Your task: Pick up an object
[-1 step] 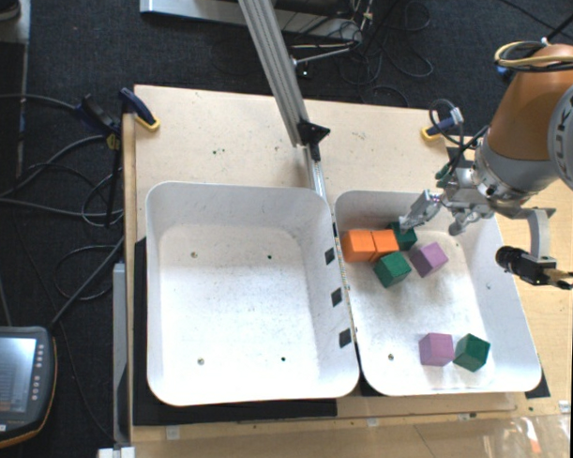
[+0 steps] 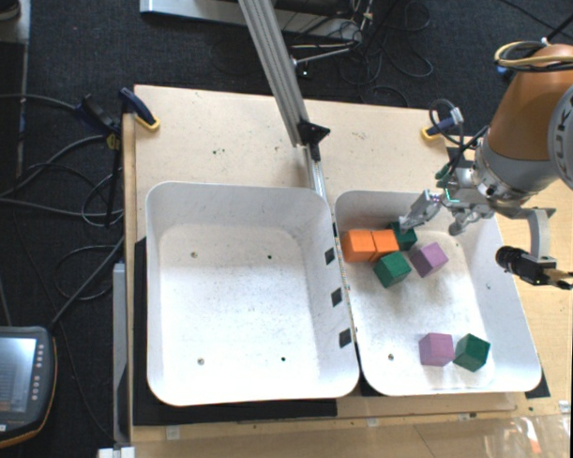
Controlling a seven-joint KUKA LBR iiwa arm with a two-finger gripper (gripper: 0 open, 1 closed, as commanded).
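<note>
Orange rectangular block (image 2: 370, 243) lies in the right white bin (image 2: 508, 320), long axis running three to nine o'clock. It sits at about eight o'clock from the two-finger gripper (image 2: 444, 212), whose fingers are spread apart above the bin's far edge, holding nothing.

A single fixed camera looks down at a slant from above the bench's near edge, far enough back to take in the whole wooden bench (image 2: 233, 137), both white bins (image 2: 237, 287) and some surrounding floor, with the arm (image 2: 535, 110) entering from the right.
</note>
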